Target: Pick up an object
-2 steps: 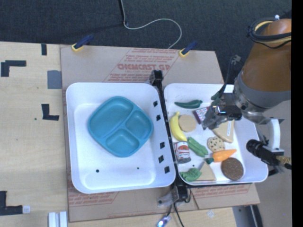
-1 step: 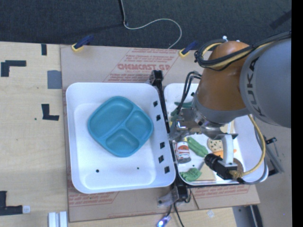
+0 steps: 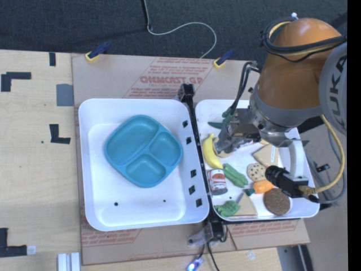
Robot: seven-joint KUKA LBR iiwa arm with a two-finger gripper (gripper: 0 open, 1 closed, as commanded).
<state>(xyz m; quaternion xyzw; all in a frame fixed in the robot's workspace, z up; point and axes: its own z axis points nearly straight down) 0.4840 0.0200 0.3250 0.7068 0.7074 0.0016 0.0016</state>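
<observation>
My gripper [image 3: 225, 144] hangs low in the right bin [image 3: 307, 212], just right of a yellow banana [image 3: 211, 152] by the bin's left wall. The arm's wrist and orange band cover much of the bin's back half. Below the gripper lie a green pod [image 3: 235, 174], a small red-labelled can [image 3: 218, 181], a spotted cookie [image 3: 255, 171], an orange piece [image 3: 262, 187], a round brown patty [image 3: 277, 201] and a green leafy piece [image 3: 228, 209]. Nothing shows between the fingers.
The left bin [image 3: 90, 196] holds a blue divided plate [image 3: 144, 150]. A black divider with clips [image 3: 194, 151] runs between the bins. A cable crosses the dark floor behind the cardboard sheet [image 3: 163, 78]. A black cable fitting [image 3: 285, 180] hangs over the right bin.
</observation>
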